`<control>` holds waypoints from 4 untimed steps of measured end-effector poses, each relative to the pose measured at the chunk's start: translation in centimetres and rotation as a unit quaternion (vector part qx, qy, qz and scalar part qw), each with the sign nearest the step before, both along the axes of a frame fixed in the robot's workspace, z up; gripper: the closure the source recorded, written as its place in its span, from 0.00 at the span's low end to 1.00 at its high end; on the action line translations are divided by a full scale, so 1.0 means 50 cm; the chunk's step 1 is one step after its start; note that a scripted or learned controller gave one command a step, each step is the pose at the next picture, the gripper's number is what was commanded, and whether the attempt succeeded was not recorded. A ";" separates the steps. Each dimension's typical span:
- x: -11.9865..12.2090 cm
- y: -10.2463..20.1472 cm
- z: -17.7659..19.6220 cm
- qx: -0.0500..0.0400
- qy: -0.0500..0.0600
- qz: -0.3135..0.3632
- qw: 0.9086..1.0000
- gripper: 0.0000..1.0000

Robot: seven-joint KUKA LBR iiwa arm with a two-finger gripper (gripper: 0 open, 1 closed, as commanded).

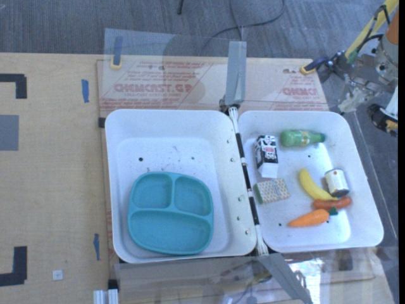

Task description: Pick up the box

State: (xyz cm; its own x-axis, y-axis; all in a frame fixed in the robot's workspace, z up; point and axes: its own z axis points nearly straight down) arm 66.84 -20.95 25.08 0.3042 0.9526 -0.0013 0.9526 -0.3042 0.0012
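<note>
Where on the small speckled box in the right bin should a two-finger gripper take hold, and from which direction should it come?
Probably from straight above, fingers closing across the two long edges of the box. It lies flat and slightly turned on the floor of the right bin, so its sides sit low. The bin's left wall is close; the carton and banana stand apart, leaving room.

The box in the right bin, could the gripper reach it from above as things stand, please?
Probably yes. The box lies flat near the right bin's left wall, apart from the milk carton and banana, with nothing over it. The gripper sits beyond the bin's far right corner.
</note>
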 end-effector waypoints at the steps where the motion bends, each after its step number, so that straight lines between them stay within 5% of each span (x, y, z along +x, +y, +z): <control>1: -0.009 0.020 0.059 0.000 -0.001 0.052 0.999 1.00; 2: 0.001 -0.001 0.100 -0.001 -0.001 0.086 0.996 1.00; 3: -0.065 0.057 0.321 0.000 -0.001 0.152 0.988 1.00; 4: -0.097 -0.029 0.095 0.000 0.000 0.176 0.984 1.00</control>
